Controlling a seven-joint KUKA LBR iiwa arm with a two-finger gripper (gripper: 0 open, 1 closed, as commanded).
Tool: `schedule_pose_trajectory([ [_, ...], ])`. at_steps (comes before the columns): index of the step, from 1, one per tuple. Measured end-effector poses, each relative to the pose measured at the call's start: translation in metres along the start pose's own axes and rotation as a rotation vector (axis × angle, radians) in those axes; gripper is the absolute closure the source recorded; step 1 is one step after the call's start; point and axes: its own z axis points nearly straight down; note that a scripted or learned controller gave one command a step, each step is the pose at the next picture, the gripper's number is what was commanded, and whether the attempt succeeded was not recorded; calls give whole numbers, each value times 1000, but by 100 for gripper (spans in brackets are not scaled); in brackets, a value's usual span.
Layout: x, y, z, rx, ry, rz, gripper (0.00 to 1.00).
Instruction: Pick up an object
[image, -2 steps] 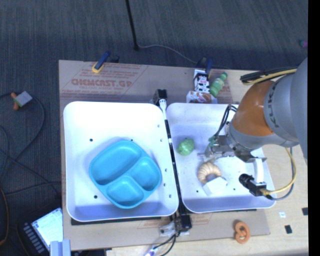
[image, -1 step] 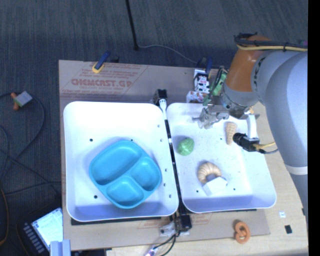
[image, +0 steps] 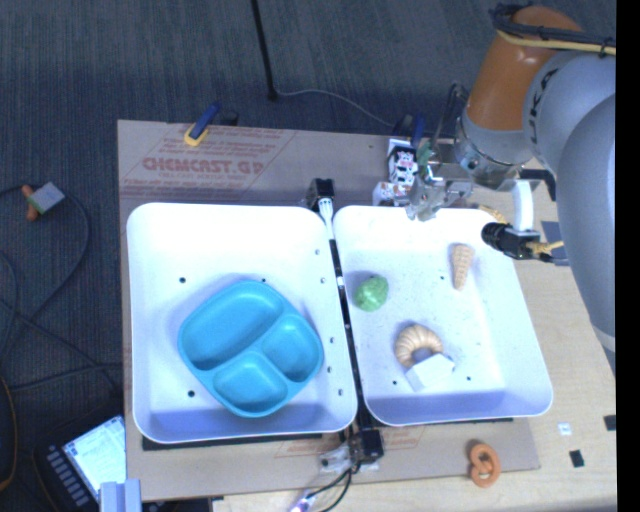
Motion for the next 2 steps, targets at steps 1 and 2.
schedule_pose_trajectory([
  [1,39,-65,-43,2,2,0,100],
  [2,68,-84,-16,5,2,1,100],
])
